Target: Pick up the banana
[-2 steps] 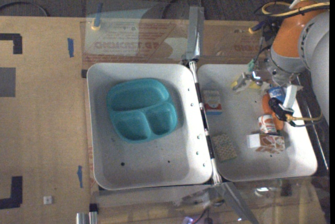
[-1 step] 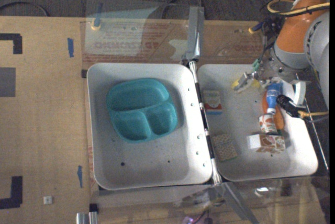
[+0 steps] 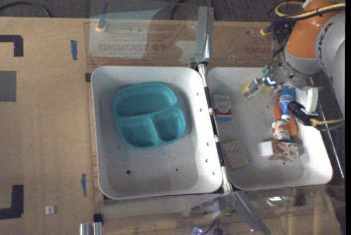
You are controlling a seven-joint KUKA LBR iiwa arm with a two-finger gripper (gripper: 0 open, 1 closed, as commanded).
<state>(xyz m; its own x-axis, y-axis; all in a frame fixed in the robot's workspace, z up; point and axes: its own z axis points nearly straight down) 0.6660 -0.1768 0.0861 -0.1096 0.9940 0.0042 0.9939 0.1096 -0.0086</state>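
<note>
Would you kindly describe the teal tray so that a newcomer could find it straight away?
Look at the left bin of the two white ones. The teal tray lies in its upper half, tilted, apart from the walls. It is the lone teal thing on the bench, with three compartments, while the right bin holds small packets and bottles.

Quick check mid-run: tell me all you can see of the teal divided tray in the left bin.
The teal tray looks like moulded plastic with rounded corners and three compartments: one long one along its upper side and two smaller ones below. It lies flat, slightly rotated, on the floor of the left bin, toward the upper left, apart from the walls. Its compartments hold nothing visible.
</note>
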